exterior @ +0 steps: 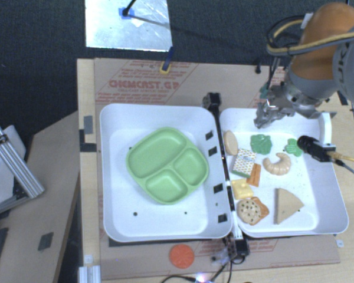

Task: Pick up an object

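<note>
Gripper (265,118) hangs low over the far left corner of the right bin (321,184), above bare white floor; whether it is spread or closed cannot be told from this slant, and no item is seen in its grasp. The toy food pieces lie in that same bin. A green leafy piece (261,143) sits just below the gripper, with a beige oval piece (230,141) to its left by the bin wall and a second green piece (293,147) to its right. Nearer the middle lie a pale curled croissant (277,164), a speckled white block (243,162) and an orange piece (255,174) touching it. Toward the near edge are a yellow block (242,188), a brown cookie (252,210) and a tan wedge (287,205). The left bin (118,208) holds a green divided plate (167,165). An orange disc (181,255) lies on the table (59,158) in front of the bins.
</note>
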`<state>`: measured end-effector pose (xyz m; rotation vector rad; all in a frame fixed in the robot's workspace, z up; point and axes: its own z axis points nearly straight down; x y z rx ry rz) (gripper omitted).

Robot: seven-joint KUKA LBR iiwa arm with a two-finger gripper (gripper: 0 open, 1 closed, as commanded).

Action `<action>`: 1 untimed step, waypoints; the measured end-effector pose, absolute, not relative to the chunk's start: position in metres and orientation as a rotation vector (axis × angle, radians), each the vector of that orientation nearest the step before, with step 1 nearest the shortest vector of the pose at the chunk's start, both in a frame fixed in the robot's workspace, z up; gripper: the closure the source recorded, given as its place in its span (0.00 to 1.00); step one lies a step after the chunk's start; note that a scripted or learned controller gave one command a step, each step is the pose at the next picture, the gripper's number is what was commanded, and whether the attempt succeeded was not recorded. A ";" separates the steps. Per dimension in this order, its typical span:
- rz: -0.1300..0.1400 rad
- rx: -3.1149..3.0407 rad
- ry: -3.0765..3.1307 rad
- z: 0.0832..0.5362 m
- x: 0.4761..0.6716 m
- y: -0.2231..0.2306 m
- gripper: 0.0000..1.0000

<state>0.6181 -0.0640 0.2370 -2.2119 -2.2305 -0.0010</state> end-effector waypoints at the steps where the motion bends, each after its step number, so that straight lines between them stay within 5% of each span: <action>1: -0.002 -2.210 -2.230 0.242 0.590 -0.020 1.00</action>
